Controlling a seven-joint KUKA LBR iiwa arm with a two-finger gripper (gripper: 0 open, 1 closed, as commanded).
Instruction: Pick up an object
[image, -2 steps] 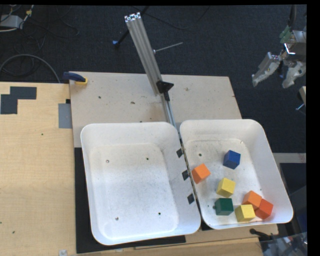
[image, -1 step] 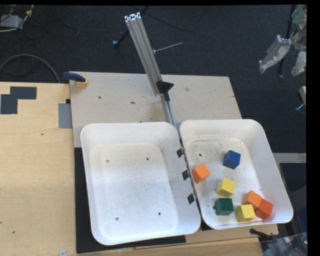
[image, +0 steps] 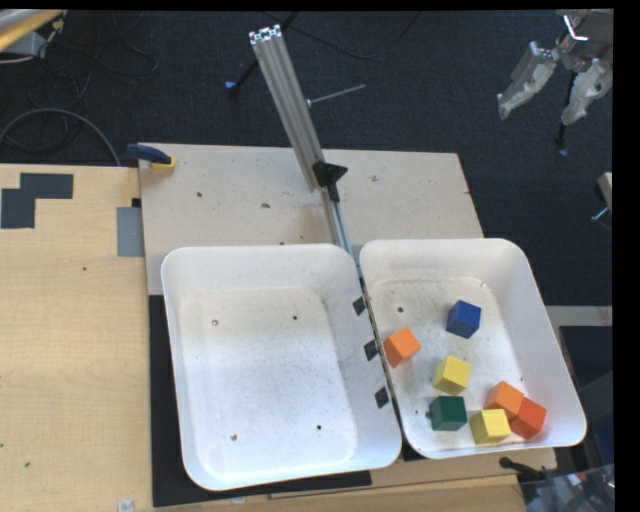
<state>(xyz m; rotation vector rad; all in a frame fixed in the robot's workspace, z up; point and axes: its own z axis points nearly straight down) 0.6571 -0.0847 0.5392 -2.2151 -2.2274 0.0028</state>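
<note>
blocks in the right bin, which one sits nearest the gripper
The blue block. It lies farthest toward the bin's back edge, closest to the gripper raised at upper right.

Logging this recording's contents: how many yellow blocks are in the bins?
2, both in the right bin: one yellow block near its middle, below the blue block; the other yellow block at the near edge, touching the orange blocks. None looks hidden.

No readable text, labels or numbers on anything.
</note>
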